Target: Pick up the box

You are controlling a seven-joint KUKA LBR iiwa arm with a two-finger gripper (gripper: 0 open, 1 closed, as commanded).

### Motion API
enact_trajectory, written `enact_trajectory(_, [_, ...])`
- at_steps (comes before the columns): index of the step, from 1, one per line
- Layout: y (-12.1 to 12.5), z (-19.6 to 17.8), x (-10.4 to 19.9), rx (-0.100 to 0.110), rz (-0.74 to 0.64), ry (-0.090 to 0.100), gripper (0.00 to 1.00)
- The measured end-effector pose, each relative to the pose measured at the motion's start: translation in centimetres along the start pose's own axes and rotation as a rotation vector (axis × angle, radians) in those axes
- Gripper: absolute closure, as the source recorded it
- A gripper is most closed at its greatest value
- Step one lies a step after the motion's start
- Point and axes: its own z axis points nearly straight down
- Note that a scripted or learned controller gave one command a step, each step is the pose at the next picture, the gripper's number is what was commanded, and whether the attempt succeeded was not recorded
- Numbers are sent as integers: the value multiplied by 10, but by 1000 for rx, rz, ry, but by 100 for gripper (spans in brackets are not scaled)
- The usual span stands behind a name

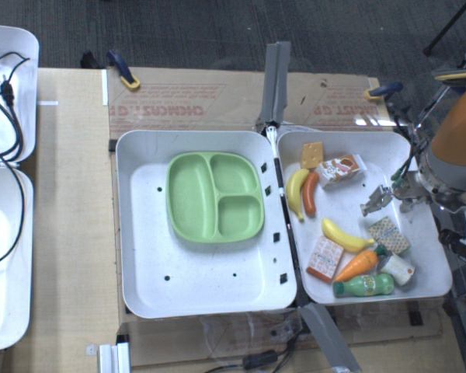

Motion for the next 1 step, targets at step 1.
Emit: enact_trajectory(1, [32, 15, 2, 0, 123, 7, 0])
